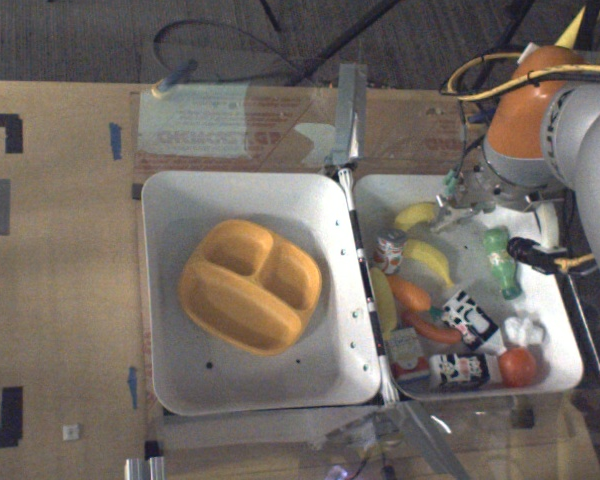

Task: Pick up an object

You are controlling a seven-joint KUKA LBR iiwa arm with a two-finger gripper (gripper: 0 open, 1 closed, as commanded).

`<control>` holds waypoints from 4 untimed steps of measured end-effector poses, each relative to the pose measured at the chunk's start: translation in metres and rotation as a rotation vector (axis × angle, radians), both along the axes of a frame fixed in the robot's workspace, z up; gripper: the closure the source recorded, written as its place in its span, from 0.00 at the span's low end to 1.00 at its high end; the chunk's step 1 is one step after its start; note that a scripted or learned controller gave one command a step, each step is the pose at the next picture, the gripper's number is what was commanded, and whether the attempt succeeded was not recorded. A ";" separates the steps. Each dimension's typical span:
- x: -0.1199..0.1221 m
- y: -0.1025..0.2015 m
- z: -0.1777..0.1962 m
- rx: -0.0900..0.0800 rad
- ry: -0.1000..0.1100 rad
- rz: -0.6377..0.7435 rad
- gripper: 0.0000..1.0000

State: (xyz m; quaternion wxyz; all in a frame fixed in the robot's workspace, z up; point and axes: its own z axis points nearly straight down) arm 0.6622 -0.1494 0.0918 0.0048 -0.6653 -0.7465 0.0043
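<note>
Camera view: the arm reaches in from the right, wrist bent down over the right bin (565, 363) — its tool (458, 208) hangs just beside a banana (414, 215); its grip state can't be told.

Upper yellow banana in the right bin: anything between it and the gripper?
Nothing visible. The gripper hangs at the right bin's back, just right of the yellow banana, with only bare bin floor between them. The small can sits below-left, out of line.

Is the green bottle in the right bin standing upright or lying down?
Lying down: the green bottle shows its full side, cap toward the bin's far side, on the right bin floor.
</note>
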 end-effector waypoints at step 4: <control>-0.076 -0.022 0.005 0.002 -0.015 0.420 0.00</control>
